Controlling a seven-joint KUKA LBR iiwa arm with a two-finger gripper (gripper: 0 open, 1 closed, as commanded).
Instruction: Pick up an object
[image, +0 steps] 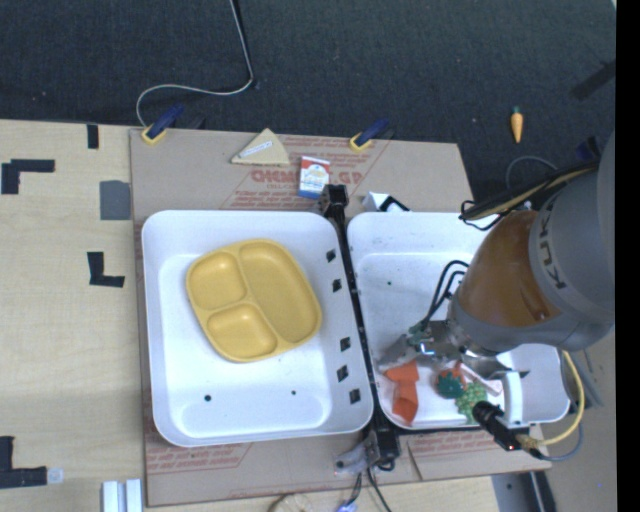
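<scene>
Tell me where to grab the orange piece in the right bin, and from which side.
Go for the orange piece across its narrower lower end, coming straight down from above. It lies flat on the floor of the right bin, close to the near wall and the divider, so a side approach looks blocked. The tool hangs just to its right, beside a small green item.

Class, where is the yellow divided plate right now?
The yellow divided plate lies in the left bin, toward its upper middle, across the divider from the gripper in the right bin.
</scene>
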